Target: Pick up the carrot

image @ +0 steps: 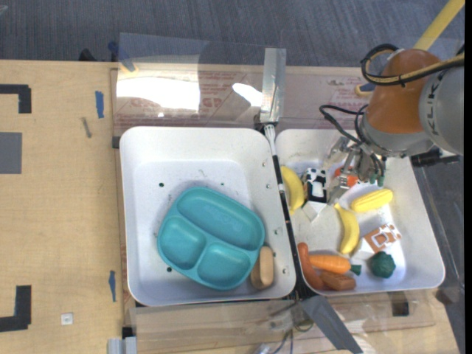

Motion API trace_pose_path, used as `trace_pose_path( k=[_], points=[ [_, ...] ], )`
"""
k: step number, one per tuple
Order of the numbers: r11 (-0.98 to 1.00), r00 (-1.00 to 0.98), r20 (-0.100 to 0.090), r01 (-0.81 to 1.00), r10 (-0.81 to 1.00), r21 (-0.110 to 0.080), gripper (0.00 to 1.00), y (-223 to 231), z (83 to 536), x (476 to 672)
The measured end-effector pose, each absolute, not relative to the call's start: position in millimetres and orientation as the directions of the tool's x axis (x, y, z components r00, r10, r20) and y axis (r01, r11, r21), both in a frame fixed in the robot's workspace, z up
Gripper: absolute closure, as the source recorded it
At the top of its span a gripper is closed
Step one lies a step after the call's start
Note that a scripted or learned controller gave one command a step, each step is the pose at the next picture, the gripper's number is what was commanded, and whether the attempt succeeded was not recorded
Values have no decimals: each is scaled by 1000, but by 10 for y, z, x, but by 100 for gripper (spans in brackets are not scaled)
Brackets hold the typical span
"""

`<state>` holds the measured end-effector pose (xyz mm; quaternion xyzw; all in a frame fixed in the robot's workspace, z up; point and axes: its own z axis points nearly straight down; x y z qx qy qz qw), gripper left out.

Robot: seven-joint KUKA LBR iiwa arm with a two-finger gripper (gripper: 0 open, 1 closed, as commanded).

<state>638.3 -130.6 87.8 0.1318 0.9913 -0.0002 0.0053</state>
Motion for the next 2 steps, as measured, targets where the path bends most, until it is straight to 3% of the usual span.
trace_pose_path(
  k=[1, 2],
  points=[
    [944, -944, -2, 329, 329, 1, 0, -1326, 876, 5471],
    [806, -806, -10, 592, 592, 4, 0, -968, 949, 4987]
  ],
)
